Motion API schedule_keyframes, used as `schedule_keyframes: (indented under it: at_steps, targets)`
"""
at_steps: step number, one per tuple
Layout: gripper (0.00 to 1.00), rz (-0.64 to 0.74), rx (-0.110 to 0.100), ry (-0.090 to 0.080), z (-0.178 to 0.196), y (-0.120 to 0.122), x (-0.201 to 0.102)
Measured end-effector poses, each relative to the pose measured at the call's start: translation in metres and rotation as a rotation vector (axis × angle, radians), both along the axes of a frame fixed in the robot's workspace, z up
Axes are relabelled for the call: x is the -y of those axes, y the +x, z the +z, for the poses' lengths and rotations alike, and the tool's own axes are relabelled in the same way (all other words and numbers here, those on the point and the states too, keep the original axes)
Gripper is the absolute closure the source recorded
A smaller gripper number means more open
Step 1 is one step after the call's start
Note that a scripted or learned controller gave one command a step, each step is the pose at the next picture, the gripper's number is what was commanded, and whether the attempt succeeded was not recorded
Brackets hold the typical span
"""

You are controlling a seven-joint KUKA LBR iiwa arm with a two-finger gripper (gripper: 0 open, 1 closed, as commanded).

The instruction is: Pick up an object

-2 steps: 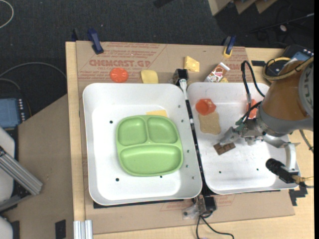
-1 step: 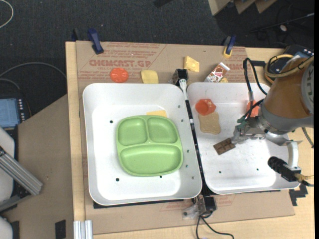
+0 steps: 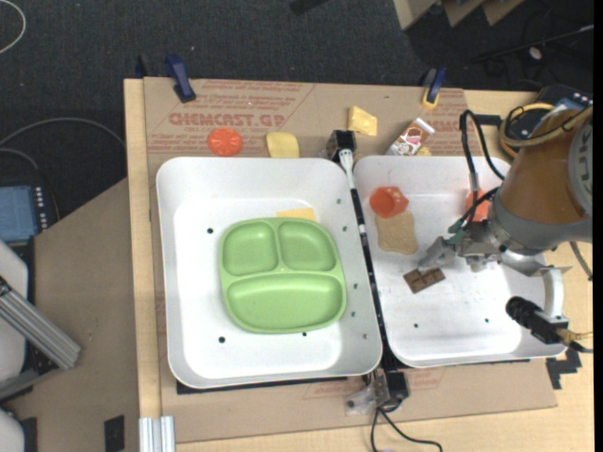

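Note:
In the right bin (image 3: pixel 471 337) lie a red-orange piece (image 3: pixel 387 201), a tan slice (image 3: pixel 398 235) just below it, and a small dark brown block (image 3: pixel 424 279). My gripper (image 3: pixel 452 252) hangs over the middle of this bin, just right of the tan slice and above-right of the brown block. I see nothing held in it. A small orange bit (image 3: pixel 477 206) shows just above the gripper, partly hidden by the arm.
The left bin (image 3: pixel 188 205) holds a green divided plate (image 3: pixel 281 276) with a yellow piece (image 3: pixel 298 215) at its far edge. Behind the bins lie an orange round item (image 3: pixel 224 141), two yellow pieces (image 3: pixel 282 145) (image 3: pixel 362 120) and a small carton (image 3: pixel 411 139).

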State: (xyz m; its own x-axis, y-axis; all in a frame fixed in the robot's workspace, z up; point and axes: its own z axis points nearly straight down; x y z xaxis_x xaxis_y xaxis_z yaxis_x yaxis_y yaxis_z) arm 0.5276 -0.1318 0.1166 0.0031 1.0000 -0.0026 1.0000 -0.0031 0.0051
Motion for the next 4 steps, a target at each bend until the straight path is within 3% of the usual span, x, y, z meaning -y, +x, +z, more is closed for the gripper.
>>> schedule_keyframes:
  at_steps: [1, 2, 3, 4]
  targets:
    - [0.00, 0.006, -0.007, 0.003, -0.033, 0.004, -0.038]
    - [0.00, 0.000, 0.000, -0.002, -0.031, 0.039, 0.021]
    - [0.00, 0.003, -0.008, 0.017, -0.031, 0.103, 0.090]
    - [0.00, 0.007, 0.000, 0.001, -0.031, 0.129, 0.076]
